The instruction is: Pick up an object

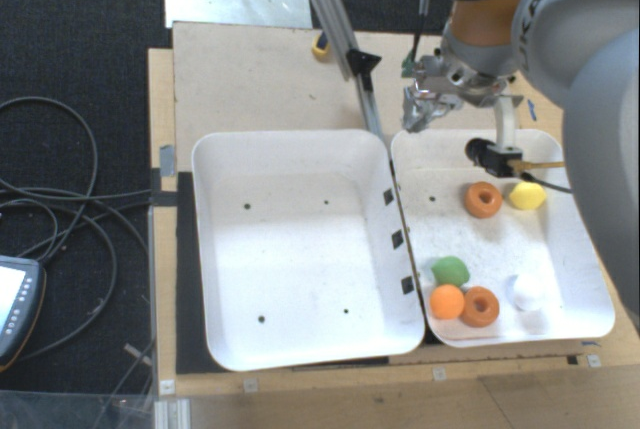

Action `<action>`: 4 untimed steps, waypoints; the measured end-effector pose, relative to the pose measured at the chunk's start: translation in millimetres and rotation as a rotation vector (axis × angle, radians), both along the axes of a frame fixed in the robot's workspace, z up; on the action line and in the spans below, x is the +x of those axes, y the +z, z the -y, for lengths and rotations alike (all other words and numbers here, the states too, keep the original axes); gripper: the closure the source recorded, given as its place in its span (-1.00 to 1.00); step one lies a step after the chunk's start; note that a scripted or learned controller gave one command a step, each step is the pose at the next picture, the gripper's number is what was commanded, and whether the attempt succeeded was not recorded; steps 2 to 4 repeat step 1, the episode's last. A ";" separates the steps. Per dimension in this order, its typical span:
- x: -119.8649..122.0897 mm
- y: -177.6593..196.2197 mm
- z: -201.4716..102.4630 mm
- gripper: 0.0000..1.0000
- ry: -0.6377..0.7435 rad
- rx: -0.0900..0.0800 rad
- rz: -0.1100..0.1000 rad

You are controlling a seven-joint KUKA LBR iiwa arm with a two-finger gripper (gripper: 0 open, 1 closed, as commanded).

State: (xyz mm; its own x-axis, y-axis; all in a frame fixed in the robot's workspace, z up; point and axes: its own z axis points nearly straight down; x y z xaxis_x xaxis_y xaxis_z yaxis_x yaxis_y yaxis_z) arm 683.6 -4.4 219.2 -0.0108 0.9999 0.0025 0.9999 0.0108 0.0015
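Pincer point(418, 120) hovers over the right bin's point(585, 262) far-left corner; whether it's open or closed, I cannot tell. Nothing's picked yet: orange ring point(483, 200), yellow piece point(527, 196) and green lump point(450, 270) lie waiting inside the bin.

White bins point(300, 152), two orange rings point(483, 200), yellow piece point(527, 196), green lump point(450, 270), orange ball point(446, 301), white ball point(527, 292)
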 end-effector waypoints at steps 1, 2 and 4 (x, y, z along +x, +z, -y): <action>0.3 14.1 -56.7 1.00 0.000 0.000 0.002; 0.3 14.1 -56.7 1.00 0.000 0.000 0.002; 0.3 14.1 -56.7 1.00 0.000 0.000 0.002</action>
